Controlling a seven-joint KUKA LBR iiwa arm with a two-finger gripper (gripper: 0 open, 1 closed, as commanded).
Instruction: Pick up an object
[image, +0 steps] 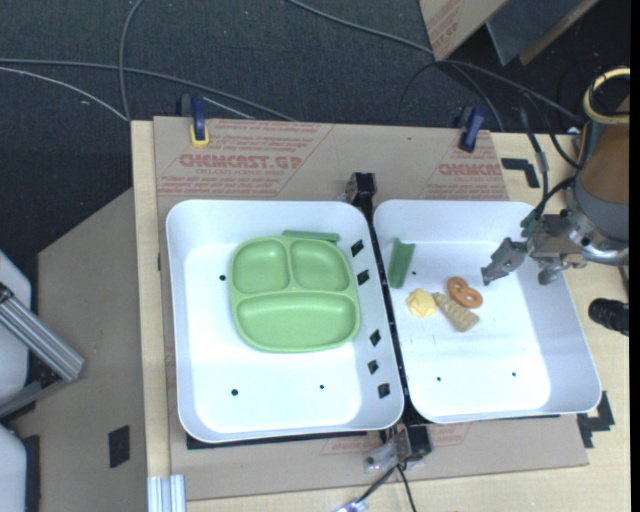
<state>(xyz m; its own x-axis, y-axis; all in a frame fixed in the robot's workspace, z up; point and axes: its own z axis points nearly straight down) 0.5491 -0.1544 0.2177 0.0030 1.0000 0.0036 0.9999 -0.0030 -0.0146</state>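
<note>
Tan ridged piece (462, 319) – long axis up-left to down-right; fingers (520, 262) spread, hold nothing, above right bin (560, 370).

A board (262, 152) bears two bins: one (500, 352) beneath the gripper (520, 268), the other (205, 385) well to its left. Beyond the gripper, a blue clamp (470, 128) bites the board's far edge; another (199, 118) sits far left. Cables (120, 70) cross the floor (300, 50) beyond.

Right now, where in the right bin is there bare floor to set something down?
In the right bin, the whole front half is bare, from below the beige piece to the near rim. The back strip by the far wall is free too. Crowded: the left middle, where green stick, yellow piece and orange ring cluster, with the gripper beside them.
</note>
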